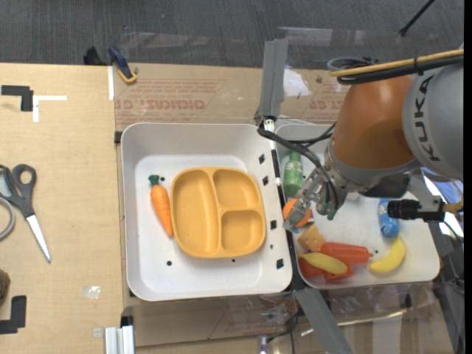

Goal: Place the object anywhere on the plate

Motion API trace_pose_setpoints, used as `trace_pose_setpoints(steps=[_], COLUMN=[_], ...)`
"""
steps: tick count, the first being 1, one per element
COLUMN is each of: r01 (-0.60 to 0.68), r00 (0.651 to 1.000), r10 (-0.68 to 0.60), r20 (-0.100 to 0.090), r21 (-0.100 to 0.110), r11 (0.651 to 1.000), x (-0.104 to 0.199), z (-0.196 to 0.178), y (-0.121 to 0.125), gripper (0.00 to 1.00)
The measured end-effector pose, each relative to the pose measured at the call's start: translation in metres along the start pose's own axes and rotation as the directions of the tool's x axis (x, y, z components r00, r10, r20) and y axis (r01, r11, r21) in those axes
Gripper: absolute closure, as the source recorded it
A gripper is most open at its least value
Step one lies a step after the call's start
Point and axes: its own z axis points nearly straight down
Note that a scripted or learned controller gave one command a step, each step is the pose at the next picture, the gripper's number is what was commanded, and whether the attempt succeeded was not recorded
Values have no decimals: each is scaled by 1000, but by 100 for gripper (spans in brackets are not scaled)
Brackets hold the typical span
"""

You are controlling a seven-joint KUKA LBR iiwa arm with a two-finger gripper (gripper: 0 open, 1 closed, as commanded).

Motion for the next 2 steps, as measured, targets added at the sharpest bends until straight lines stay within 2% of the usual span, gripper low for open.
trace_pose_setpoints(steps=[1, 2], r01=[0, 0], r00=[1000, 1000], r10=[0, 0], r20=[0, 1], r21=[0, 0], r11=[1000, 1000], x=[0, -1], z=[0, -8], y=[0, 0], gripper=[0, 100])
